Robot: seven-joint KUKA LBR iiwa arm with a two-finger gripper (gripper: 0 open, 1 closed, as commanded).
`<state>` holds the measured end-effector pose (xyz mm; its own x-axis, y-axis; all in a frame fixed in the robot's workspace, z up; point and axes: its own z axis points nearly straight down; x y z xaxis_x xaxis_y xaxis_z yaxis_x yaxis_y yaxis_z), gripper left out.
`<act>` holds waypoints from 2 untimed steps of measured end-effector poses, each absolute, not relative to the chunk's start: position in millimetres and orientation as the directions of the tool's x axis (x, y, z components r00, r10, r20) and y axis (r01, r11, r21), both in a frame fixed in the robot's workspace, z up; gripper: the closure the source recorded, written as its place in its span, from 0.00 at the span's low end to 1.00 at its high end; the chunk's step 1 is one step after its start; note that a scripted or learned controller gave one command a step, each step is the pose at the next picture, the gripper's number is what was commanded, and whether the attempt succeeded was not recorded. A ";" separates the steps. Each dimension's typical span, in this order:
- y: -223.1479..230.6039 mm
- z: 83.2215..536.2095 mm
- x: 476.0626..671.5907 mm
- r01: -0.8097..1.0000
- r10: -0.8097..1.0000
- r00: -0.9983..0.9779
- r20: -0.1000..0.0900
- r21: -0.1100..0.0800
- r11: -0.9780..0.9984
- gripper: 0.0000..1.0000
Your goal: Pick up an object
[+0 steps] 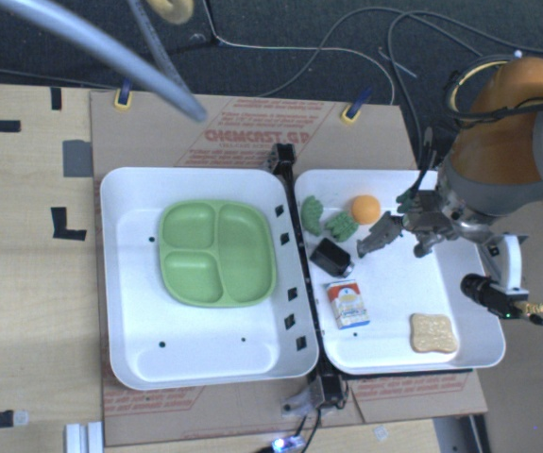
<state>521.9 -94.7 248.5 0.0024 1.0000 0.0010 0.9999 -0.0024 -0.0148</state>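
Pincer (pixel 405 237) open and holding nothing above right bin (pixel 469 352), orange ball (pixel 365 208) just beside its left finger, black block (pixel 330 255) nearby

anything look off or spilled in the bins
Nothing stands out. The green divided plate lies flat in the left bin; the orange ball, small carton and cracker lie apart, unspilled, in the right bin.

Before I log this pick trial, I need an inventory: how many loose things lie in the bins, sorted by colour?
Green: 2, the divided plate and the broccoli piece
Orange: 1, the ball
Black: 1, the small block
White and red: 1, the carton
Tan: 1, the toast slice
Total: 6
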 end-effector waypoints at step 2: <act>-86.9 208.4 528.7 1.000 1.000 -0.001 0.000 -0.003 0.001 0.00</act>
